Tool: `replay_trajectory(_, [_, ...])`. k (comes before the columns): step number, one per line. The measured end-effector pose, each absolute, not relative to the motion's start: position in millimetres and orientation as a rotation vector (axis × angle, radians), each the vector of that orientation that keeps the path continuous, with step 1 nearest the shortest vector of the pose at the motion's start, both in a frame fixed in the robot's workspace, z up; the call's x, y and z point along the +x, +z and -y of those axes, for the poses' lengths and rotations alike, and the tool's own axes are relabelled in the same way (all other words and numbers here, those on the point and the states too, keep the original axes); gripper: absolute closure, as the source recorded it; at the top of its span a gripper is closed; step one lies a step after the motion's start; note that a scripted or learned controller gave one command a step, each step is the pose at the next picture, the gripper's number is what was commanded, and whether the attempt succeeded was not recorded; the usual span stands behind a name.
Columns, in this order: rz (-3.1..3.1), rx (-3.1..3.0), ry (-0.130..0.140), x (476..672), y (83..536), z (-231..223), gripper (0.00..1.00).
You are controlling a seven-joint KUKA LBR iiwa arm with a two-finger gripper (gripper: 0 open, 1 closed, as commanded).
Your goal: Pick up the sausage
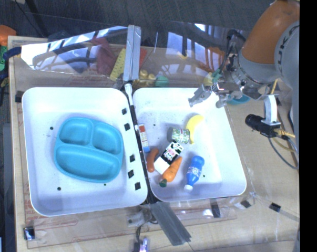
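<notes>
Seemingly smooth, stubby reddish sausage (pixel 152 160) beside carrot (pixel 172 169)

Blue tray (pixel 89 149), yellow banana (pixel 194 122), orange carrot (pixel 172 169), white bins (pixel 37 109)

The arm (pixel 271 35) enters from the right edge of the camera view, its orange band uppermost, grey wrist angled down and to the left. The gripper (pixel 210 98) hangs at the wrist's end with both fingers (pixel 197 97) spread apart, nothing between them
</notes>
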State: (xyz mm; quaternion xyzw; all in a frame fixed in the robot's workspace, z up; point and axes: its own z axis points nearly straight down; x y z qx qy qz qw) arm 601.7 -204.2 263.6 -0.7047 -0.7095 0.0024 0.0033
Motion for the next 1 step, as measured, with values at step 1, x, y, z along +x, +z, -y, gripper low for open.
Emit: replay_trajectory(1, [2.347, -2.077, 0.007, 623.6, 104.1, 201.2, 0.00])
